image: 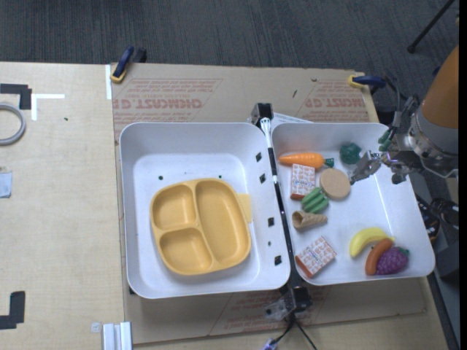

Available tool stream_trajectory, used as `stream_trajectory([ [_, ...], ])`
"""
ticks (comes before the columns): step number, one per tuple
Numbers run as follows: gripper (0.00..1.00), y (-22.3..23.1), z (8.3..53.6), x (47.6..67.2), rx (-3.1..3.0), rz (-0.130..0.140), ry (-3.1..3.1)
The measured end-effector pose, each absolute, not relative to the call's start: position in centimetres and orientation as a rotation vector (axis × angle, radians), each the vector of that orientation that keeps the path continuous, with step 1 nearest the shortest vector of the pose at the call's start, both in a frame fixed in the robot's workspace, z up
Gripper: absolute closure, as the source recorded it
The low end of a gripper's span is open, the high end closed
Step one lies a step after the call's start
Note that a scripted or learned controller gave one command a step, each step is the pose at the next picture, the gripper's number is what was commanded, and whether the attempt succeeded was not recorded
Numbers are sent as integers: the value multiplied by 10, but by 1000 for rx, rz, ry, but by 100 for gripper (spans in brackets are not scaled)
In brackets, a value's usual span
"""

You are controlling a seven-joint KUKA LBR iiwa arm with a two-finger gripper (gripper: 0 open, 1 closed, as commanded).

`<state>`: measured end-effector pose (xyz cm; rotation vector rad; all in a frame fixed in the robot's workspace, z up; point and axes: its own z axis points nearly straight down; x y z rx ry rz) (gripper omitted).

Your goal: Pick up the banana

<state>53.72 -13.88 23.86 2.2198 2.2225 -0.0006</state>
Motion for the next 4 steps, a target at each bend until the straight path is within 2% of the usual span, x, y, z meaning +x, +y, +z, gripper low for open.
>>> stream_trajectory([
  [1, 0, -158, 92, 477, 2092, 0, 2345],
  [2, 0, -215, 137, 479, 2040, 13, 2407],
  [3, 0, -210, 92, 478, 1715, 1, 2633],
  [4, 100, -210, 102, 479, 1717, 2, 2629],
])
